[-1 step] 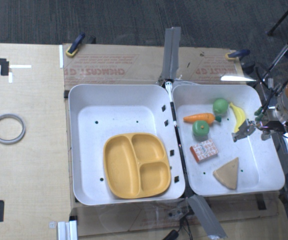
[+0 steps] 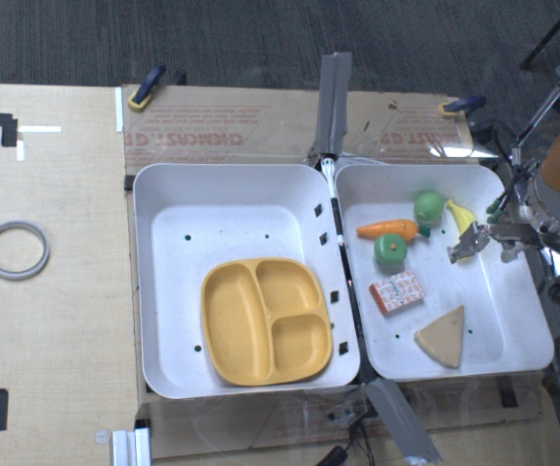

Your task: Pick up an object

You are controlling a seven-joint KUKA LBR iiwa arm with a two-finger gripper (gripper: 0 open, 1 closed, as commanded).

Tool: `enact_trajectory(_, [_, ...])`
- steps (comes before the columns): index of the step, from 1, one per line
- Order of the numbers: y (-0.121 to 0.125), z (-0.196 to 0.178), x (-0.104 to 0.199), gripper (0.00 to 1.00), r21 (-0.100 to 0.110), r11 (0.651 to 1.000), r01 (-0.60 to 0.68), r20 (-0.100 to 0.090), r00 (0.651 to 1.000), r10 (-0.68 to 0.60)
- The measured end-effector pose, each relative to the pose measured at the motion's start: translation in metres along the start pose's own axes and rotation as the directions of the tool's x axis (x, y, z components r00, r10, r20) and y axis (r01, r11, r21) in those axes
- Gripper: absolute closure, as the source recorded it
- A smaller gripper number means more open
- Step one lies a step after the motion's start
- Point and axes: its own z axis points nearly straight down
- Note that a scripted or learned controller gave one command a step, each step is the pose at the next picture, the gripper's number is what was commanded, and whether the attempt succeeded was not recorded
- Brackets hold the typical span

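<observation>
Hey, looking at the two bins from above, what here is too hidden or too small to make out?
- End effector: too small and blurred in the camera view to read its fingers.
- Arm: cut off by the right edge.
- Banana: its lower end hidden behind the end effector.
- Red-and-white box: its print is too small to read.

Grey arm (image 2: 551, 207), orange band, metal tool (image 2: 470, 245) w/ cables.

Grey arm (image 2: 559, 178) enters from right, low; pincer (image 2: 466, 246) points left, fingers slightly parted, holding nothing.
</observation>
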Motion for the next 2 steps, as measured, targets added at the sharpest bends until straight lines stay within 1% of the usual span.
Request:
enact_trajectory(1, [0.0434,0.0745,0.0099,0.0,-0.003,1.0,-0.022,0.001,1.0,0.022])
enact_trajectory(2, [0.0436,0.0651,0.009,1.0,-0.003,1.0,-0.023,0.001,1.0,0.023])
